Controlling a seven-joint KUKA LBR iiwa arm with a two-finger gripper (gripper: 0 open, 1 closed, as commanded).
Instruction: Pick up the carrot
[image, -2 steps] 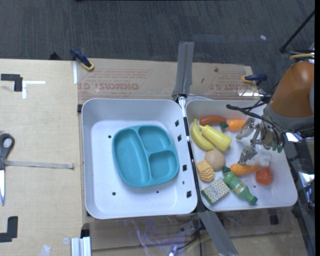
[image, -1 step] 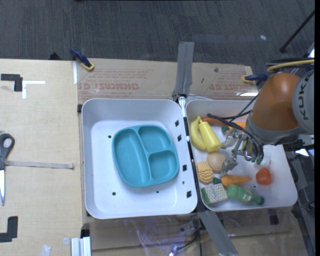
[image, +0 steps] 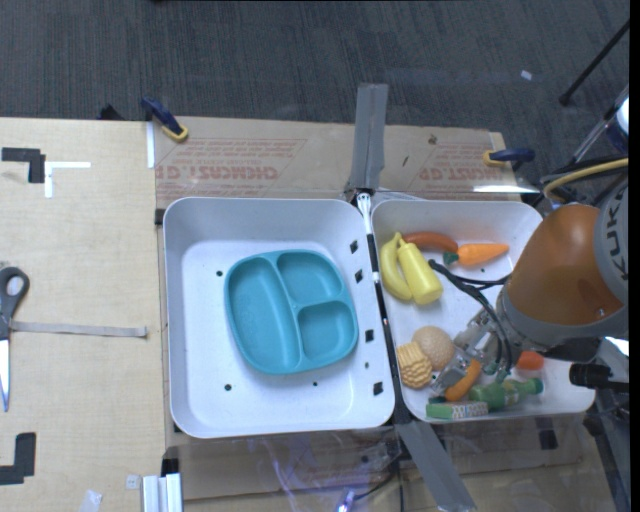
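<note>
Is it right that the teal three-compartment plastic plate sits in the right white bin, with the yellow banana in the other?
Not quite. The camera view shows the teal three-compartment plastic plate in the left white bin. The yellow banana lies in the right white bin, among the other toy foods.

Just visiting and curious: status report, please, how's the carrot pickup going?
Gripper low in right white bin. Orange tapered carrot, green top, lies at far edge, untouched. Another small orange piece beside gripper.
</note>
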